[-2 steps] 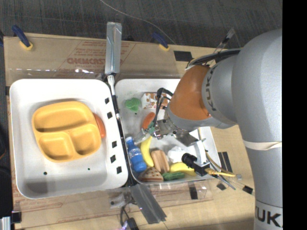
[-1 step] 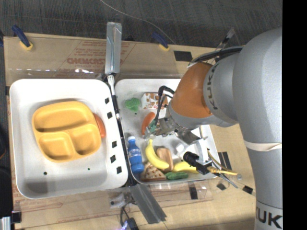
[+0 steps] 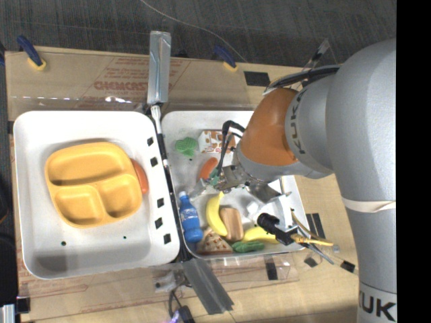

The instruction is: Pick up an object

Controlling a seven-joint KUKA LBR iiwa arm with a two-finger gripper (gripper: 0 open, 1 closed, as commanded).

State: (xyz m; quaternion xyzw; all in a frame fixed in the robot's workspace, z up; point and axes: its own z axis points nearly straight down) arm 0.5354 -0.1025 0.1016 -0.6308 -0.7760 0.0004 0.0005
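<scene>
The right bin (image 3: 176,123) holds a heap of small toys. A green leafy piece (image 3: 186,146) and a printed carton (image 3: 213,140) lie at its far side, with an orange-red piece (image 3: 208,168) just below them. Toward the front are a blue bottle (image 3: 189,218), a yellow banana (image 3: 213,212), a brown bread-like piece (image 3: 231,223), a second yellow piece (image 3: 258,234), a green piece (image 3: 248,246) and a waffle-patterned piece (image 3: 213,242). My gripper (image 3: 221,177) hangs low over the bin's middle, right beside the orange-red piece and just above the banana. The wrist hides what lies under it.
The left bin (image 3: 27,130) carries a yellow divided tray (image 3: 91,182) with an orange object (image 3: 141,178) at its right edge. A metal clamp bar (image 3: 159,69) stands at the far end of the wall between the bins. The big grey arm (image 3: 357,133) covers the right bin's right side.
</scene>
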